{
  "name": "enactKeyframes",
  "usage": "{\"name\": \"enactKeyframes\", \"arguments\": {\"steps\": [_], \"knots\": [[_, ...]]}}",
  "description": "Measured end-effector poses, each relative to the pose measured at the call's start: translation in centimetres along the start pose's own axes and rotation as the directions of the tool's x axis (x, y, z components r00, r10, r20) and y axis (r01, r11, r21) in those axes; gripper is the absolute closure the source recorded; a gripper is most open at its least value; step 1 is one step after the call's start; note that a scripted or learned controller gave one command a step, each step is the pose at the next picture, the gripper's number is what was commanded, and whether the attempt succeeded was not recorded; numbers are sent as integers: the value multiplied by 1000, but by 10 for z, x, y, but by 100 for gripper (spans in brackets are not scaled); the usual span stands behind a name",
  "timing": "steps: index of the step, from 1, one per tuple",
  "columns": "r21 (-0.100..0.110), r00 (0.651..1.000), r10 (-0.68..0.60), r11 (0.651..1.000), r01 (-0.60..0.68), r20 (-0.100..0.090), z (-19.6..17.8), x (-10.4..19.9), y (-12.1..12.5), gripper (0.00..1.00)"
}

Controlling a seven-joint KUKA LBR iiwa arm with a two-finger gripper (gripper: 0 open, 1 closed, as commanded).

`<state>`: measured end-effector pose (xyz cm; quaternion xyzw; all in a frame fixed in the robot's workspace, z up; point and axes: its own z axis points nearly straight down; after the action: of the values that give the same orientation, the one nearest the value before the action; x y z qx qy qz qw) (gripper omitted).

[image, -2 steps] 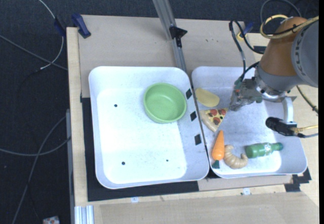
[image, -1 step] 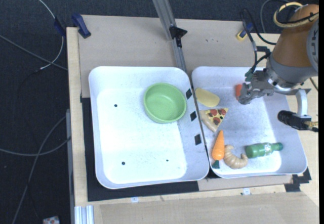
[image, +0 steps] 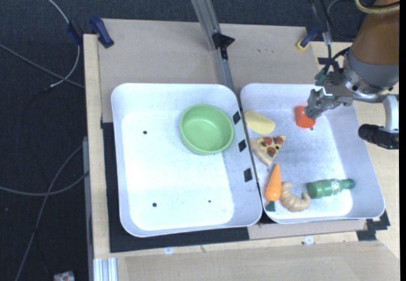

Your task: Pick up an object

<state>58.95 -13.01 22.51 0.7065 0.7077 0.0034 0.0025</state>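
Worktop bears two white bins; in the right bin point(image: 355, 146) the hand point(image: 315, 108) stands directly over an orange object point(image: 304, 117), touching it. Grip state: cannot tell.

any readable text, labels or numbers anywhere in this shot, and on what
None can be read.
Green bottle: no print can be made out on it at this size.
Pizza slice: red and dark spots, toppings rather than letters.
Green bowl, carrot, croissant, yellow piece and the orange piece by the gripper: plain, no marks.
Bins: a few dark dots, no text.
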Motion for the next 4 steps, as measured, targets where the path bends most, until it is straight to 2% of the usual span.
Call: {"name": "enactKeyframes", "arguments": {"steps": [1,2,3,4], "knots": [[1,1000,0,1000,0,1,-46,4,1,100],[3,1000,-5,1000,5,-1,-50,64,16,100],[15,1000,-2,1000,2,-2,-39,108,21,100],[6,1000,-3,1000,3,0,-30,157,40,100]]}}
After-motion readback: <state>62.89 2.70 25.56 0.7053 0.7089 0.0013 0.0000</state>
